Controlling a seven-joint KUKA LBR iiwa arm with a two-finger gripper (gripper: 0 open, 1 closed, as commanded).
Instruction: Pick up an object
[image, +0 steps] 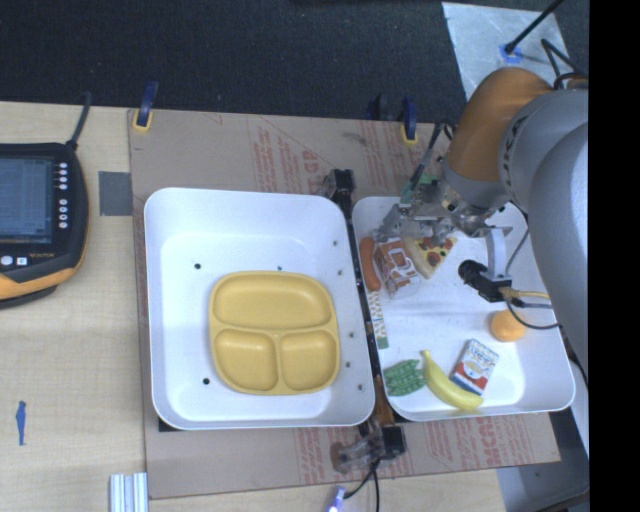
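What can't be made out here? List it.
- Gripper: its finger state, hidden among the wrist hardware and items in the camera view.
- Toy food pile under the gripper: items overlap, identities unclear.
- Small carton: label print too small.
- Right bin: far right side covered by the arm.

Two white bins side by side on the worktop (70, 380). Yellow divided tray (273, 331) in the left bin (170, 300). In the right bin (545, 385): claw (425, 225) at 12 o'clock above a food packet (397, 265); banana (447, 383) and small carton (476, 366) at 6; orange ball (507, 326) at 3.
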